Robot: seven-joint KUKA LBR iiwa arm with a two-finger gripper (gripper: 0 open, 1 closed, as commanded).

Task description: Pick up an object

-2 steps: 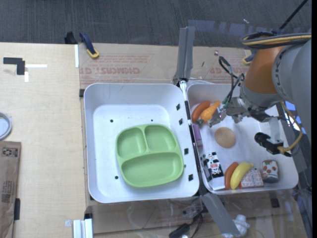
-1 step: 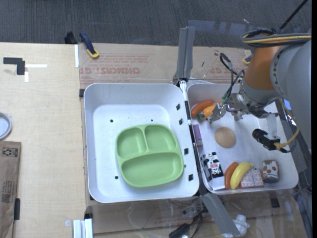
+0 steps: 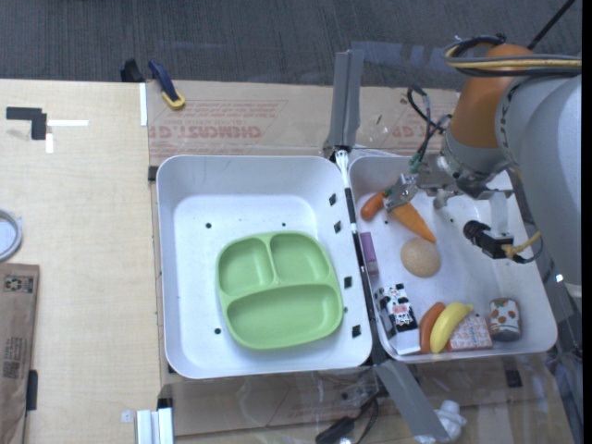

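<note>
Reaching in from the right, the hand point(image 3: 403, 195) sits low at the upper left corner of the right bin point(image 3: 546, 336), its dark metal tip down among the toy food there; whether it is released or clenched I cannot tell, as the tip is small and cluttered with cables. The grey arm point(image 3: 555, 146) bends down from the upper right, its orange band point(image 3: 481, 104) above the wrist tilted toward the bin, with yellow and black cables looped over the top of it. Just under the hand lies an orange carrot point(image 3: 413, 218), pointing down and to the right, and a second small orange piece point(image 3: 371, 205) lies just to the left of the hand, by the bin wall; whether the hand touches either one is unclear. Below the carrot rests a round tan ball point(image 3: 420, 258). Along the lower edge of the same bin lie a black-and-white cow toy point(image 3: 400, 308), a yellow banana point(image 3: 450, 324) beside another orange piece point(image 3: 430, 326), a pink patterned packet point(image 3: 472, 334) and a small spotted can point(image 3: 504, 318). The left bin point(image 3: 176, 248) holds a green divided plate point(image 3: 279, 289), flat near its middle. Both bins stand on the pale surface point(image 3: 74, 202)
</note>
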